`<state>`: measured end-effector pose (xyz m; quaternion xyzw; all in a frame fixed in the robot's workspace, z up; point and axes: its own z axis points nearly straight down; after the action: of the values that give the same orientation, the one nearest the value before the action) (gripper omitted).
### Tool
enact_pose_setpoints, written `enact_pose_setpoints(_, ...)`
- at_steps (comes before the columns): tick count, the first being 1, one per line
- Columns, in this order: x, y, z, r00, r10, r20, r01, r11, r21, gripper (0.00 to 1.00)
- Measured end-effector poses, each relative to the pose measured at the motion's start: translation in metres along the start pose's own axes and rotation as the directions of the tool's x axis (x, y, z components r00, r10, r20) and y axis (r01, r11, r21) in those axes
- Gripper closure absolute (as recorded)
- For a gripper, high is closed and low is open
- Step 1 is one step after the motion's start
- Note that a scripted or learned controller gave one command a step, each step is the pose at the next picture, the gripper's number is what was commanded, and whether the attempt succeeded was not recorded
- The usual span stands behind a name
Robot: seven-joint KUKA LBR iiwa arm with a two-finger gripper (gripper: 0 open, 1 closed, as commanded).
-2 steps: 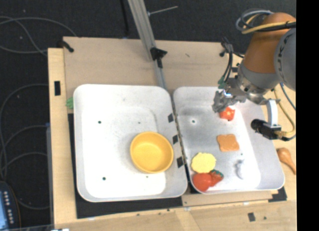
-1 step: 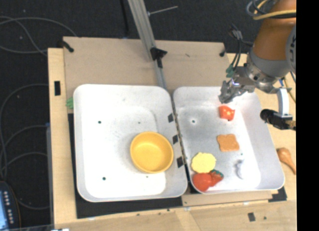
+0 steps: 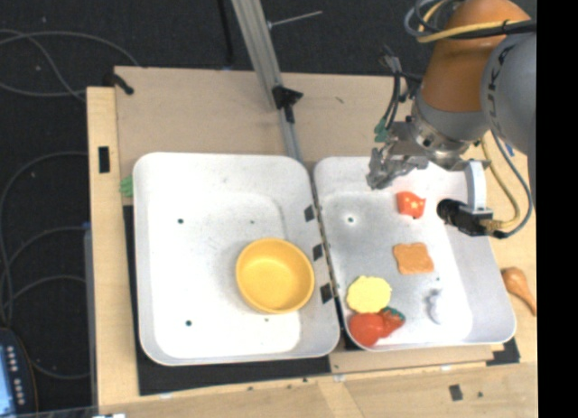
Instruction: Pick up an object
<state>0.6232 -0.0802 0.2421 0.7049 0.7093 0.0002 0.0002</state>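
Two shallow white bins sit side by side on the bench, the left bin (image 3: 181, 199) and the right bin (image 3: 361, 199) touching along their inner edges. Over the right bin's 1 o'clock corner hangs the grey arm (image 3: 470, 64) with its orange band, reaching in from 3 o'clock. Its gripper (image 3: 386, 171) hovers above the far end of the right bin, at about 12 o'clock of that bin; whether it is open or closed cannot be told, and nothing shows in its grasp.

Next in size is a yellow bowl (image 3: 274, 275), upright at 5 o'clock in the left bin, near the shared edge. Within the right bin, a yellow round piece (image 3: 368, 294) lies at 7 o'clock, touching a red tomato-like piece (image 3: 370, 327) just below it. An orange toast-like square (image 3: 414, 258) rests near the bin's centre, toward 4 o'clock. A small red and orange object (image 3: 411, 204) lies at 1 o'clock, just beside the gripper. A small grey object (image 3: 434, 304) sits at 5 o'clock.
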Motion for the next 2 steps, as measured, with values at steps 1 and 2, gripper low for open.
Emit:
enact_pose_setpoints(1,0.049,0.006,-0.010,1.000,-0.002,-0.002,0.002,1.000,-0.002,1.00)
enact_pose_setpoints(2,0.105,0.005,-0.005,1.000,-0.001,-0.001,0.001,1.000,0.001,1.00)
